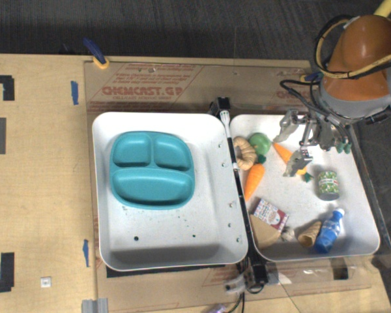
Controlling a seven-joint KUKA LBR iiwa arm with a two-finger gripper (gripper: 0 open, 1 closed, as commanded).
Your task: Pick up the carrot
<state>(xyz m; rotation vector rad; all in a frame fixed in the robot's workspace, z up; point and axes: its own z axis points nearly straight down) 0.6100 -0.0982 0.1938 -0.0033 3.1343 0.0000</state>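
The carrot (253, 180), orange and tapered, lies in the right bin (365, 201) against its left wall, pointing down. My gripper (289, 150) hangs over the upper middle of that bin, to the right of the carrot and apart from it. Its fingers (297, 163) stand open. A small orange wedge (282, 152) lies on the bin floor right at the fingertips, not gripped.
Around the carrot lie a green ball (259, 142), a knobbly beige piece (246, 152) and a red-and-white packet (269, 213). A green-lidded jar (327, 184), blue bottle (330, 231) and brown cone (307, 234) sit at the lower right. The left bin (117, 240) bears a teal divided plate (152, 169).
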